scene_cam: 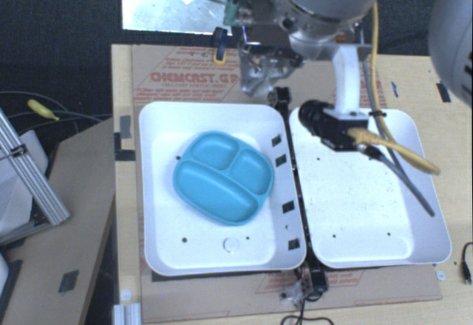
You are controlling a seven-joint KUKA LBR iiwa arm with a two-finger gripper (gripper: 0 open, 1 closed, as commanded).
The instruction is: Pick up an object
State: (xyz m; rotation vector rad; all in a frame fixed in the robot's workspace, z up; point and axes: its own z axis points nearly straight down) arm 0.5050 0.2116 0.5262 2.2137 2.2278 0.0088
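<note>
A blue divided plate (224,177) lies in the middle of the left bin (159,242), tilted toward that bin's near-left corner. The right bin (369,231) holds specks on its white floor. The pincer (260,80) hangs above the desk's (192,74) far edge, past the bins; whether it is open, I cannot tell. Dark carpet (55,28) surrounds the desk.
</note>
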